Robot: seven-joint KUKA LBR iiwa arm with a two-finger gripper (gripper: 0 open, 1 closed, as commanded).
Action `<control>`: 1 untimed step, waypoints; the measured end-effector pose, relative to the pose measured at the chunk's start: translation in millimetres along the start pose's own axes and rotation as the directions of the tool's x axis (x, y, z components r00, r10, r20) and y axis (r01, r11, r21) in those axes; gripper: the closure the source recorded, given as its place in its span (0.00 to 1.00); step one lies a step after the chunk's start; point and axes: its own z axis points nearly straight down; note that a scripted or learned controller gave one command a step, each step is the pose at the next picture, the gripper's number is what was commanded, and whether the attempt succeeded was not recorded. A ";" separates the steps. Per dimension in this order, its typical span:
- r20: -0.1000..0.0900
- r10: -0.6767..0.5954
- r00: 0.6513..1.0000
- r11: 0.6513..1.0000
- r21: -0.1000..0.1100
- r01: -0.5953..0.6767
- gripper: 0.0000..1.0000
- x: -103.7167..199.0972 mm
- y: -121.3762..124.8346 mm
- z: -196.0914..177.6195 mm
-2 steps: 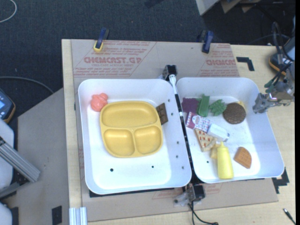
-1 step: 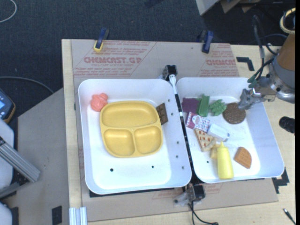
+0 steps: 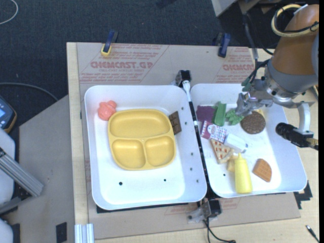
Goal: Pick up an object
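Observation:
My gripper [image 3: 245, 108] hangs low over the back of the right bin [image 3: 291, 151]. It is just above a green leafy piece [image 3: 233, 117] and at the upper-left edge of a round brown cookie [image 3: 253, 123]. Left of it lie a green block [image 3: 220, 113] and a purple piece [image 3: 204, 112]. A small printed carton [image 3: 215, 132], a white packet [image 3: 236, 142], a waffle wedge [image 3: 219, 151], a yellow mustard bottle [image 3: 242, 174] and an orange bread piece [image 3: 262, 170] lie nearer the front. I see nothing lifted off the bin floor.
The left bin [image 3: 96, 156] holds a yellow divided plate [image 3: 142, 138], a pink toy [image 3: 106, 110] at its back left and a brown chocolate piece [image 3: 175, 122] by the divider. A black fitting [image 3: 291, 132] juts over the right bin's right side.

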 end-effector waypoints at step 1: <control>0.000 0.001 1.000 1.000 0.003 -0.001 1.00 50.0 -2.1 9.9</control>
